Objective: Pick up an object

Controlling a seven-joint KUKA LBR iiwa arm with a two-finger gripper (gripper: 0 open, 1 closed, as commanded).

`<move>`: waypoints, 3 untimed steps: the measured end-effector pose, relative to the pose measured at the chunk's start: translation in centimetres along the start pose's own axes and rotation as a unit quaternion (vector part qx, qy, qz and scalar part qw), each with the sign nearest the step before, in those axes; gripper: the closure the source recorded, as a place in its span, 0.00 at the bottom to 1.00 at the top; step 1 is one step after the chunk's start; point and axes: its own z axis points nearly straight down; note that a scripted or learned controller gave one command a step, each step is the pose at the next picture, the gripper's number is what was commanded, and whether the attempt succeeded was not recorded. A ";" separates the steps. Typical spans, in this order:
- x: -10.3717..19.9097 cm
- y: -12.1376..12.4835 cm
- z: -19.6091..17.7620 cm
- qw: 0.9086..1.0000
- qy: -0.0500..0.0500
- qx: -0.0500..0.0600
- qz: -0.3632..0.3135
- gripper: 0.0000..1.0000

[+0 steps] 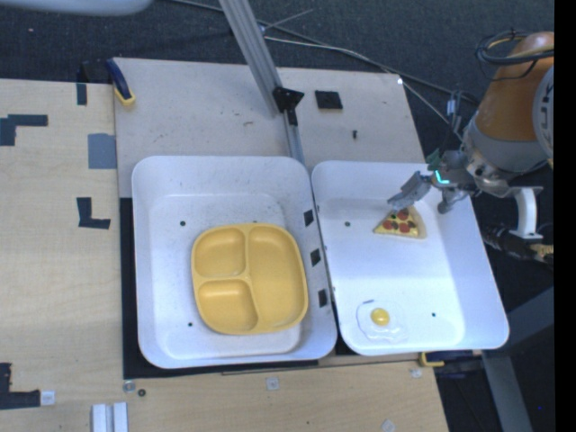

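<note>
Hand (pixel 425 196) open, just above pizza slice (pixel 401 225), right bin (pixel 468 268).

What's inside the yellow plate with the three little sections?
The yellow plate sits in the left bin, and all three sections look bare, just yellow. The toy pizza slice and fried egg lie in the right bin. What lies underneath the plate is covered.

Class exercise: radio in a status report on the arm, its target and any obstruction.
Gripper open, poised above pizza slice in right bin. Nothing held. Fried egg sits apart, near the front. No obstruction.
</note>
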 end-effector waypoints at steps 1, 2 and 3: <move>0.0 0.0 0.0 1.000 0.000 -0.001 0.000 0.00; 0.4 -0.2 6.4 1.000 0.000 0.002 0.000 0.00; -0.2 -0.6 12.4 1.000 -0.001 -0.002 0.000 0.00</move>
